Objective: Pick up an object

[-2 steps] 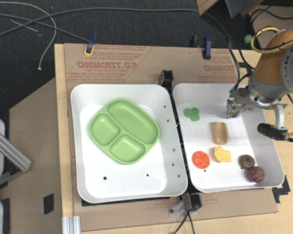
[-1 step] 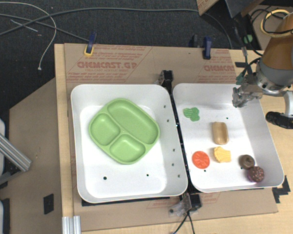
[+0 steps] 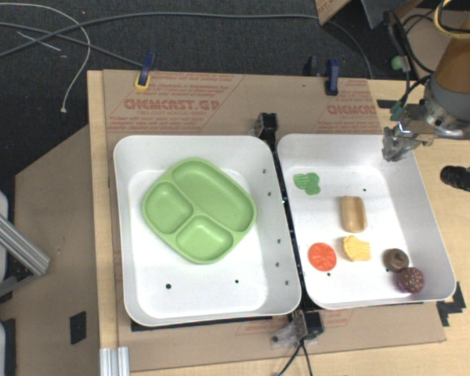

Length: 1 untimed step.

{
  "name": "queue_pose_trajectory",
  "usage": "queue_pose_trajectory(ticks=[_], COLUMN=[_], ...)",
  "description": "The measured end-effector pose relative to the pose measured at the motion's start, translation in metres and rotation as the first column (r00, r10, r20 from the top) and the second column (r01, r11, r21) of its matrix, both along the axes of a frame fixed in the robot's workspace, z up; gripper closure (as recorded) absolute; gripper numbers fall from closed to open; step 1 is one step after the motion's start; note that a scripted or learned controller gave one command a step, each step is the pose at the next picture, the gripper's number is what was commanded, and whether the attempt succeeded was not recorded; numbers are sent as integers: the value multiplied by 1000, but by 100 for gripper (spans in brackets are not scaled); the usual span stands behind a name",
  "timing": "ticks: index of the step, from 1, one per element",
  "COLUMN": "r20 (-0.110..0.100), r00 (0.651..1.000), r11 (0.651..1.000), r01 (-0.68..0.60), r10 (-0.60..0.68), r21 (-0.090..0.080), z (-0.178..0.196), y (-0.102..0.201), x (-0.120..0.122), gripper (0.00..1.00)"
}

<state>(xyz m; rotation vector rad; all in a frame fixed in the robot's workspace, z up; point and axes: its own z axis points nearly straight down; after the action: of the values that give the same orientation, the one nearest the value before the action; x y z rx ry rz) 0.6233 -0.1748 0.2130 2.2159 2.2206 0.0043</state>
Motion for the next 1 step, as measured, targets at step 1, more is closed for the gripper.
queue_pose_trajectory(ticks=[1], r20=[1], r00=[1000], r11=[1000], r01=[0], r10=[0], r21=[0], z=[40], y=[0], x=[1], gripper=[100])
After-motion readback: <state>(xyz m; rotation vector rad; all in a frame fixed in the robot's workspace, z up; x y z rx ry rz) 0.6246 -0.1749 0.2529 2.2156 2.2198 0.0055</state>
